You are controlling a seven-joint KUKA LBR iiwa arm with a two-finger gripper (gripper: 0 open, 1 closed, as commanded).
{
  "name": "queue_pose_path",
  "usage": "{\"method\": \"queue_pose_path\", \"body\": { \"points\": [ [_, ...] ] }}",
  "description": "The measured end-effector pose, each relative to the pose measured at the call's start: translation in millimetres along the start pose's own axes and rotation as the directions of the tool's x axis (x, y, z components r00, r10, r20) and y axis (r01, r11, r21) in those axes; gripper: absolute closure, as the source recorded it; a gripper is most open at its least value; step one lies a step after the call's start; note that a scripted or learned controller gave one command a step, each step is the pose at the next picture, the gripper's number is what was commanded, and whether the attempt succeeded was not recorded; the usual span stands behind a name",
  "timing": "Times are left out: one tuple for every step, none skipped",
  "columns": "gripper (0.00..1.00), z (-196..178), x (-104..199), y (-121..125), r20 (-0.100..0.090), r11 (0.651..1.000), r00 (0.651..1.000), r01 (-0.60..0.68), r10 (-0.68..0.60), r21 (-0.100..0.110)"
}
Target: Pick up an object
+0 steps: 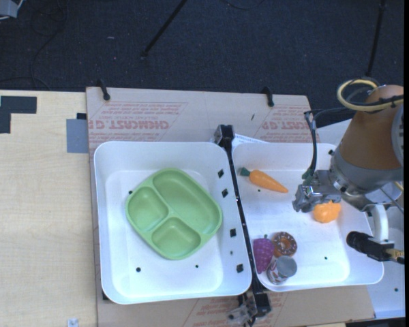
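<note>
Orange object [326,212] lies in right bin [368,275] beside the gripper [307,199], grip unclear.

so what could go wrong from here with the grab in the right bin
1. The end effector sits beside the orange piece, not clearly over it. Closing here may only nudge it aside.
2. That piece looks small and rounded, so it may slip out of a pinch.
3. The carrot lies close by to the left, and the arm's sweep might knock it. The purple toy, donut and can are clustered at the bin's front edge, likely hard to grasp singly.
</note>
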State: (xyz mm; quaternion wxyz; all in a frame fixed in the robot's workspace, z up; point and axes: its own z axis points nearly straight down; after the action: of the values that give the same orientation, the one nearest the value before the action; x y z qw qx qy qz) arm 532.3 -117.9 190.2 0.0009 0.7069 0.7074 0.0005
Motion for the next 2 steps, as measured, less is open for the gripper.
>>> {"method": "queue_pose_path", "body": {
  "points": [
    [1.00, -63, -6, 1, 0.001, 1.000, 1.000, 0.000, 0.000, -0.002],
    [1.00, -58, 57, 4, -0.003, 1.000, 1.000, 0.004, -0.004, 0.005]
  ]
}}
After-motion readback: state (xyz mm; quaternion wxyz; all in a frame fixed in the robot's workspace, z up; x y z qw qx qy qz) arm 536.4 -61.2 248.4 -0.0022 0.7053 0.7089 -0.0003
